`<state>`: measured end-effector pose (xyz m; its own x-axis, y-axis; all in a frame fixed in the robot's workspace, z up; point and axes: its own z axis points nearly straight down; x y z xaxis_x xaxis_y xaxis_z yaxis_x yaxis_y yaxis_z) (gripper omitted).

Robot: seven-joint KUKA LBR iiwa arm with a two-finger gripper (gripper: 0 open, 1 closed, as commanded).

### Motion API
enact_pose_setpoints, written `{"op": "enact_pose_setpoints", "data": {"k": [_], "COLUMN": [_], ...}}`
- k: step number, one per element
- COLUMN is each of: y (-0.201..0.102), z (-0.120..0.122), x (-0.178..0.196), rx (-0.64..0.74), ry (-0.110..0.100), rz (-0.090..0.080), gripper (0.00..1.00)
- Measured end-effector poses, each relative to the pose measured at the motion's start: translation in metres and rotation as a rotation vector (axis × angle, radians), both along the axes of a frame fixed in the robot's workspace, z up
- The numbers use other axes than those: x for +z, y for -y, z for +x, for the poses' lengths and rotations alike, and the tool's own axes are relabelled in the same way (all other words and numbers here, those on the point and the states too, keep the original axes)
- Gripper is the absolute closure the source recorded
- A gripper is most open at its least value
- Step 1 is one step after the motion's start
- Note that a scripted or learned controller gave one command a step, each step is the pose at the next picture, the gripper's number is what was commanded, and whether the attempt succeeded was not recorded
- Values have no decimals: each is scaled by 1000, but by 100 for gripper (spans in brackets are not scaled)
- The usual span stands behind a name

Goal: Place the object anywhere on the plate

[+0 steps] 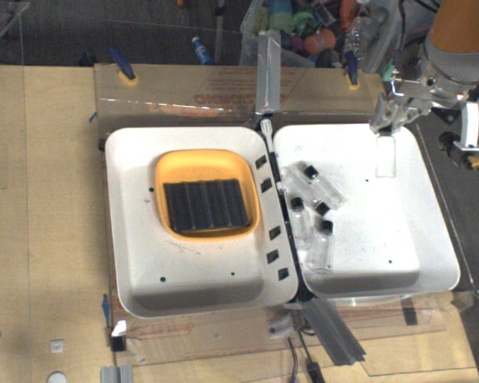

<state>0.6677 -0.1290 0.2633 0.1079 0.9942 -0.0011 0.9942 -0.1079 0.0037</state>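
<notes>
Fingers of the gripper [385, 126]: cannot tell whether apart or together, hovering over the right bin's [431, 254] far edge; clear bottles [311, 206] lie near the divider, orange plate [207, 191] in the left bin [132, 278]

Arm [461, 22] cut off by top-right corner
</notes>
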Motion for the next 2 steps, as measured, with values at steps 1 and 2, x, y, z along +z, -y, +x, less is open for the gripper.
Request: {"op": "enact_pose_setpoints", "data": {"k": [1, 2], "y": [14, 39], "z": [0, -1], "x": [20, 38], "rx": [71, 103], "ry": [-1, 0], "rz": [0, -1], "gripper": [100, 100]}}
